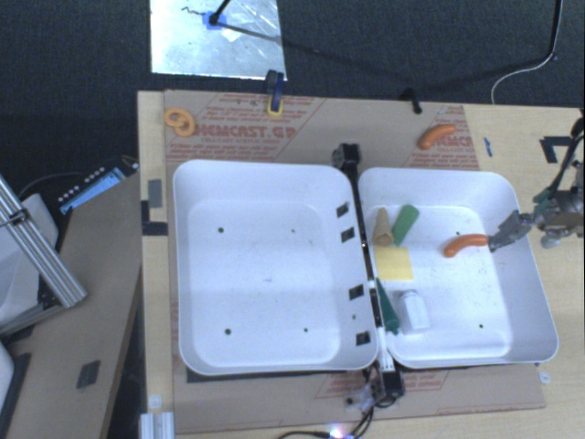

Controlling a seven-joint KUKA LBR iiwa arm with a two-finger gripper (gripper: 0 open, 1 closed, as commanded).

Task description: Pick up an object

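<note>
Just beside the orange sausage-shaped toy [466,243] lying in the right bin [526,323], the pincer [505,233] hovers, its state unclear, so the pickup looks not yet done.

Scene viewed by single fixed camera, mounted above bench [302,122], looking down at slant. Both white bins framed whole: left bin [265,263], right bin [457,337], set side by side across middle of frame. Dark floor [411,26] seen beyond bench's far edge at top. Moderate distance kept; small items resolved, fine detail lost. Arm [562,213] seen entering from right edge.
</note>
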